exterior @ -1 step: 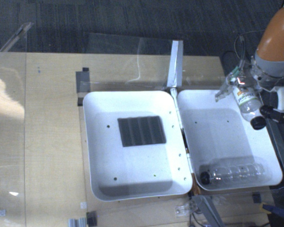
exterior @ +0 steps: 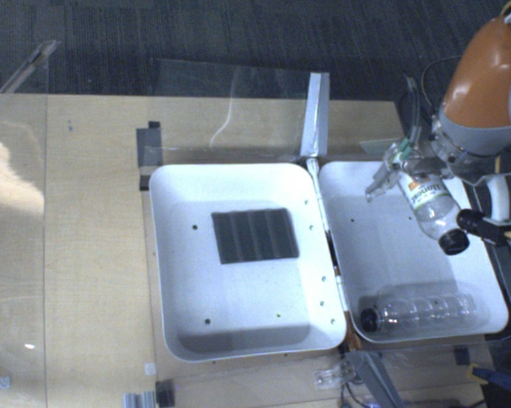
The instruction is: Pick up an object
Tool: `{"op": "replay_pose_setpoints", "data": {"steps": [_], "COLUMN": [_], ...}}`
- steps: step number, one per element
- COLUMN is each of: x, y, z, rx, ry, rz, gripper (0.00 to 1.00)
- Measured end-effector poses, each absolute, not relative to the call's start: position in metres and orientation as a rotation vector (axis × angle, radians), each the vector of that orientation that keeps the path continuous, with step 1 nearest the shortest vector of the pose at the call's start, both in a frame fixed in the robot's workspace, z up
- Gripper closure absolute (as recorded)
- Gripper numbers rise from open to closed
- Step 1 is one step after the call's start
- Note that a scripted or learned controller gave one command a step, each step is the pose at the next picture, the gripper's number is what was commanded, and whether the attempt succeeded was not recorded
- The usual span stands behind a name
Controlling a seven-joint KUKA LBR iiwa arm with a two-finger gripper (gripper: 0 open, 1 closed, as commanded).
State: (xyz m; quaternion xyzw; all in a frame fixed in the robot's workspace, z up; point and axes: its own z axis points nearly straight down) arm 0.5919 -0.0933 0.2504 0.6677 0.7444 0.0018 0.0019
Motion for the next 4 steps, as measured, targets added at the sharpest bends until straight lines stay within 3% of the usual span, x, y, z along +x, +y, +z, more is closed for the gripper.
{"op": "replay_pose_setpoints", "data": {"steps": [1,3,4], "x": [0.591,0.582,0.626], "y": [-0.184,-0.160,-0.205], "z": [0.196,0.220,0.210], "rx": [2.029,2.039,2.030], "ry": [2.395,2.385,2.392], "rz": [0.002,0.005,0.003], "gripper": [0.00,0.00,0.00]}}
